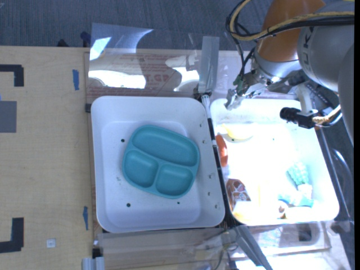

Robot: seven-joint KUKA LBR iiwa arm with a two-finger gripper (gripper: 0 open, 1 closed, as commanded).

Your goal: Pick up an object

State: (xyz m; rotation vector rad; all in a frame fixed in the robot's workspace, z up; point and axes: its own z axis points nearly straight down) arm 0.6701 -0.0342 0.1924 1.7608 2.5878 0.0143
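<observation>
The right bin (329,167) holds several small objects under bright glare. A yellow piece (237,134) lies near its far left corner, with an orange-red item (223,151) against the left wall. A brown packet (237,190) and a pale yellow item (243,208) sit at the near left. A teal-blue object (298,174) and a white and blue one (298,198) lie at the near right. My gripper (235,98) hangs over the bin's far left corner, above and just behind the yellow piece, with nothing seen in it.
The left bin (107,207) bears a teal divided plate (160,161) in its middle. A clear plastic sheet (140,61) stands behind the bins. Cables (247,21) loop off the arm at the upper right. A tan board (42,151) lies to the left.
</observation>
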